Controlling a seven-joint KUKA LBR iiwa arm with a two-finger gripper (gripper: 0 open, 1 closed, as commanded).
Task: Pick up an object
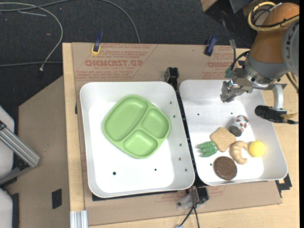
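1. Table carries 2 white bins: left bin, right bin.
2. Left bin holds 1 green 3-compartment plate, roughly centred and rotated relative to the bin edges.
3. Gripper hangs over the far part of the right bin, nearer its far-right corner. Nothing visible between its fingers; spread or pressed together, can't tell from this angle.
4. Objects cluster in the right bin's near half, well apart from the gripper:
   - tan cracker, middle of the cluster
   - small round white and red item, just far-right of the cracker
   - green leafy piece, toward the left bin
   - croissant, just beside the cracker
   - yellow ball, touching the croissant, toward the right edge
   - brown cookie, nearest the near edge
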